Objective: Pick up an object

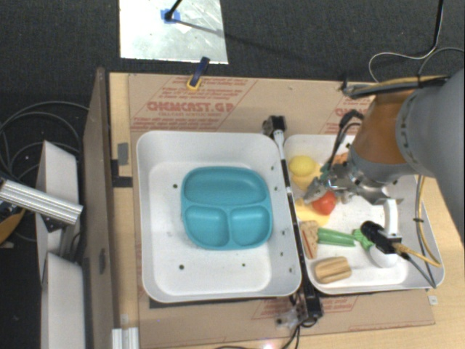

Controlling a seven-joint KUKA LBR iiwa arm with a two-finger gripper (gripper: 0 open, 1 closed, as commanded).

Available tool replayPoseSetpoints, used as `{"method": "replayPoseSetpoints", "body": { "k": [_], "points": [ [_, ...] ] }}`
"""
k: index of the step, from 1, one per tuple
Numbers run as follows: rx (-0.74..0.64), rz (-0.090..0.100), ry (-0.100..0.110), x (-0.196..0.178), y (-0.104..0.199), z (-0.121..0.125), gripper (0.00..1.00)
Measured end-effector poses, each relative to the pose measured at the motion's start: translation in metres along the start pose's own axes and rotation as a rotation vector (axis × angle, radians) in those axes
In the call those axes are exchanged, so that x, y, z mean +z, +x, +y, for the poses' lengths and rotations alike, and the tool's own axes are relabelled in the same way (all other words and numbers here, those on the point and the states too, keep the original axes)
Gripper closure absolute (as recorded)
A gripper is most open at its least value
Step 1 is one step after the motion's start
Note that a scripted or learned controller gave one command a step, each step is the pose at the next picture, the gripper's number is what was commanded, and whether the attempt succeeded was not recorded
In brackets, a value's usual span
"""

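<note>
- Two white bins: I see a blue tray [226,208] in the left bin [163,217].
- My gripper [320,188] hangs over the right bin [418,275], touching a red piece [325,203]; I cannot tell its jaw opening.

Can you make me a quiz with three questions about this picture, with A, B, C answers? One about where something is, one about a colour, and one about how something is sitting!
1. Where is the blue tray?
A. In the left bin
B. In the right bin
C. On the floor

2. What colour is the round fruit near the top of the right bin?
A. Purple
B. Yellow
C. Black

3. How is the blue tray sitting?
A. Standing on its edge
B. Upside down
C. Flat, with its compartments facing up

Answers:
1. A, since the tray lies in the middle of the left bin.
2. B, since the fruit is plainly yellow, next to the robot's hand.
3. C, since you can look down into its three compartments.
</note>
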State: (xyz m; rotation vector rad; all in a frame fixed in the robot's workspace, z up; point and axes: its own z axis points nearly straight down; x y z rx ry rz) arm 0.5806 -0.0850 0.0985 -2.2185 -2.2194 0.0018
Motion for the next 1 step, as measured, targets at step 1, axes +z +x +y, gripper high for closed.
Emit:
{"method": "replayPoseSetpoints", "body": {
  "k": [1],
  "points": [
    [-0.002, -0.001, -0.007, -0.0105, -0.0008, 0.0034, 1.0]
  ]
}}
